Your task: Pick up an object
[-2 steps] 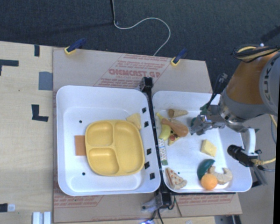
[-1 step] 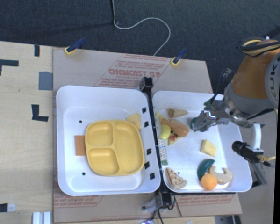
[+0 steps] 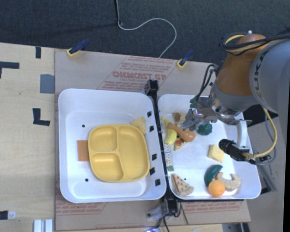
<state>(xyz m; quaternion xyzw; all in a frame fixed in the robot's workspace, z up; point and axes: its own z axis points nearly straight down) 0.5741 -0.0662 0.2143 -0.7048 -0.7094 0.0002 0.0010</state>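
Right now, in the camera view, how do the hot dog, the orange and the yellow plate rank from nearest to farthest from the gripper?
From the gripper:
1. Hot dog, just below-left of it in the right bin.
2. Yellow plate, across the divider in the left bin.
3. Orange, at the right bin's near edge; close to the plate's distance, so 2 and 3 are hard to separate.

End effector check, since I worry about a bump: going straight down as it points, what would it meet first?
Most likely the small toy foods under the end effector, probably the orange-brown piece; depth is unclear from this slanted view.
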